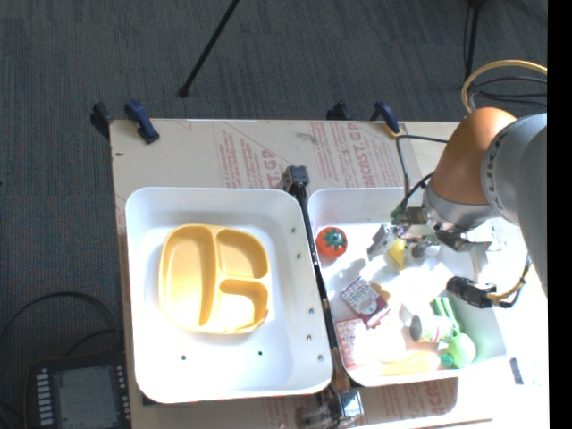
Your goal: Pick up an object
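Observation:
My gripper hangs over the upper middle of the right bin, reaching in from the right under the orange-banded wrist. A small yellow object sits between its fingers, and the gripper is shut on it. Whether the object is lifted off the bin floor I cannot tell. A red ball with a green top lies to the left, apart from the gripper. Below it lies a small red-and-white packet.
The left bin holds a yellow divided plate. The right bin's lower part is crowded: a green toy, a white cup, a pink packet and an orange bar. A black cable hangs off the arm.

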You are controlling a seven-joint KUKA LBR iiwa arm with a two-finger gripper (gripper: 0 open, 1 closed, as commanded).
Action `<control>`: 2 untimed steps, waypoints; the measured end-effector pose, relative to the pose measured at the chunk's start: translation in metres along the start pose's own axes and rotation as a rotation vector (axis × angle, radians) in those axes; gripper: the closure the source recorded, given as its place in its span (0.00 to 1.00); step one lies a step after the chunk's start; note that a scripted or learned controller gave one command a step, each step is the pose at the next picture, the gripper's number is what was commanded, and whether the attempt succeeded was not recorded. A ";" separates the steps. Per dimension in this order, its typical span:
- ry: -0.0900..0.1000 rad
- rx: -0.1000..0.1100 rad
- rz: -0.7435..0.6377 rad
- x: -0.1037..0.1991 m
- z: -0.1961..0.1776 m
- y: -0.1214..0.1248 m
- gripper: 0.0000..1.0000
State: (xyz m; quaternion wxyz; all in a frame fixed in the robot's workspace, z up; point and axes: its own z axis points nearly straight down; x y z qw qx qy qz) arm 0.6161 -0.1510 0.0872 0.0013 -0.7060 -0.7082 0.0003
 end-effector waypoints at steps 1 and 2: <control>0.001 -0.001 0.001 0.000 -0.011 0.001 1.00; 0.000 -0.006 -0.003 0.081 -0.103 0.029 1.00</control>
